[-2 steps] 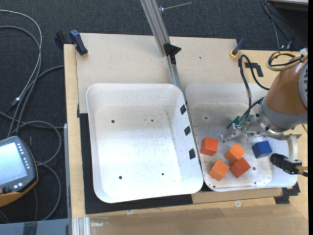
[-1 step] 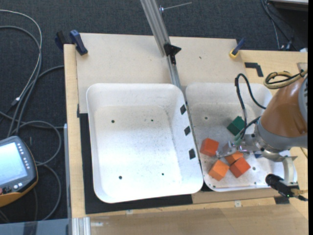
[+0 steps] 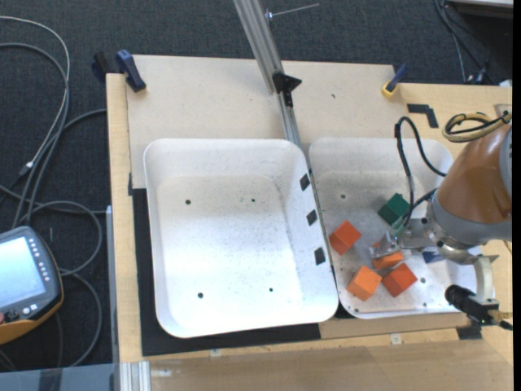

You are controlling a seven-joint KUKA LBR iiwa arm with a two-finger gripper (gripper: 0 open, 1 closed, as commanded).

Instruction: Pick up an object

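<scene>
The right bin [image 3: 358, 157] holds several small blocks. A green cube [image 3: 395, 208] lies toward its back. An orange cube [image 3: 345, 237] sits near the bin's left wall, another orange cube [image 3: 365, 283] near the front, and a red-orange cube [image 3: 400, 279] beside that one. My gripper [image 3: 393, 246] is down low in this bin, in the middle of the group. An orange block [image 3: 388, 260] lies directly at its tip, partly covered by it. Whether the block is held is unclear.
The left bin [image 3: 163, 218] stands beside the right one, with black clips [image 3: 310, 216] along the shared wall. A metal pole [image 3: 256, 31] slants in from the top. The arm's grey and orange body [image 3: 476, 194] covers the right bin's far right side. Cables [image 3: 411, 157] hang above the green cube.
</scene>
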